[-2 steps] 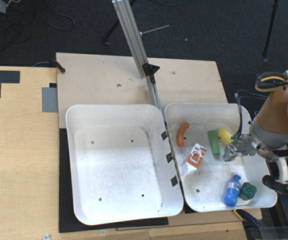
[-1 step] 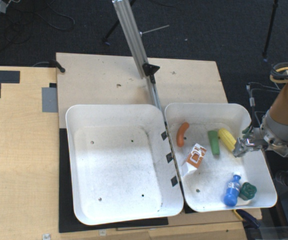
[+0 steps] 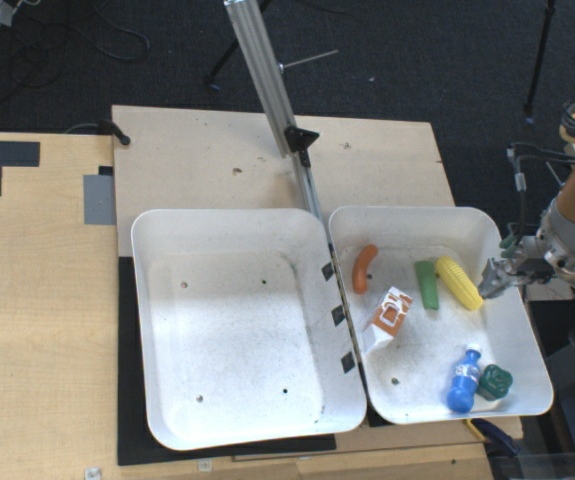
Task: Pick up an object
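Gripper point(image 3: 495, 276) poised at the right wall of the right-hand bin point(image 3: 412, 215), just beside the yellow corn cob point(image 3: 459, 282); whether it is open or closed cannot be told, and nothing is seen held. A green block point(image 3: 427, 284), orange sausage point(image 3: 364, 268), carton point(image 3: 390, 316), blue bottle point(image 3: 463, 381) and dark green piece point(image 3: 495, 382) lie apart in the same bin. The corn is judged best approached from above, clear of the wall, and closed upon across its narrow width.

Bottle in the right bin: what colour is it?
Blue, with a white cap; camera view.
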`<state>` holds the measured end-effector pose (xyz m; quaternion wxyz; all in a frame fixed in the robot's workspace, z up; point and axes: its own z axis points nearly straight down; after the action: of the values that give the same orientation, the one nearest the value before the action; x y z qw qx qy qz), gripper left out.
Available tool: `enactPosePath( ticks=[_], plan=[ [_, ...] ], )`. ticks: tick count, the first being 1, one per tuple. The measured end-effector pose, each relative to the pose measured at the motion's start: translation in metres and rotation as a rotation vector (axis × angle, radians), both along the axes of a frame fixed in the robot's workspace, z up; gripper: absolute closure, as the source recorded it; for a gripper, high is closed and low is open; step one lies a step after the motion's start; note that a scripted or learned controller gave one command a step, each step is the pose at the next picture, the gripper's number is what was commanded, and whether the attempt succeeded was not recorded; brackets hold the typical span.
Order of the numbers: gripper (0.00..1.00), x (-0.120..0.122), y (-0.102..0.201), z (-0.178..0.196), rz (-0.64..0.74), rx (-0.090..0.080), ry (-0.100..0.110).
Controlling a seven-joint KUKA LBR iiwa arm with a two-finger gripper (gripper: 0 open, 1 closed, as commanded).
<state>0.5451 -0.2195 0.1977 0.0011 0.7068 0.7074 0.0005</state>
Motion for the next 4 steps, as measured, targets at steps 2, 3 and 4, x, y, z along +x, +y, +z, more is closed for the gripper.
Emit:
enactPosePath(
  ticks=[2, 3, 4],
  plan=[
    [1.00, 0.008, 0.057, 0.036, 0.004, 0.004, 0.006],
    [1.00, 0.020, 0.100, 0.028, 0.003, 0.004, 0.007],
    [1.00, 0.039, 0.149, 0.037, 0.004, 0.003, 0.003]
  ],
)
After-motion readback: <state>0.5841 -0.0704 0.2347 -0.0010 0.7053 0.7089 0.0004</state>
